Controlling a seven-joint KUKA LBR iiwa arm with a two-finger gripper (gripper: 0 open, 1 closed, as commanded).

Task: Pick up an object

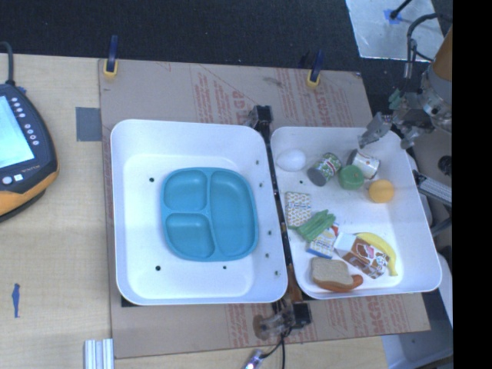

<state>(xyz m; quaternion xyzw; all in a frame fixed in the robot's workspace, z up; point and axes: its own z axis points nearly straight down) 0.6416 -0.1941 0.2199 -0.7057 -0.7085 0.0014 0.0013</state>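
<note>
**Gripper hanging open over the right bin's far edge**

Nearest the camera in the right bin (pixel 427 229), a sandwich (pixel 335 274) is lying beside a banana (pixel 382 247) and a small printed carton (pixel 368 257). Further in, a green pepper-like toy (pixel 317 224) is resting near a patterned packet (pixel 297 204). Beyond them an orange ball (pixel 380 191), a green cup (pixel 351 177), a small can (pixel 326 167) and a white egg-like piece (pixel 291 160) are sitting. At the far rim the gripper (pixel 390 131) is hovering, fingers apart, gripping nothing. In the left bin (pixel 131 206) a blue divided plate (pixel 209 213) is lying flat.
</note>
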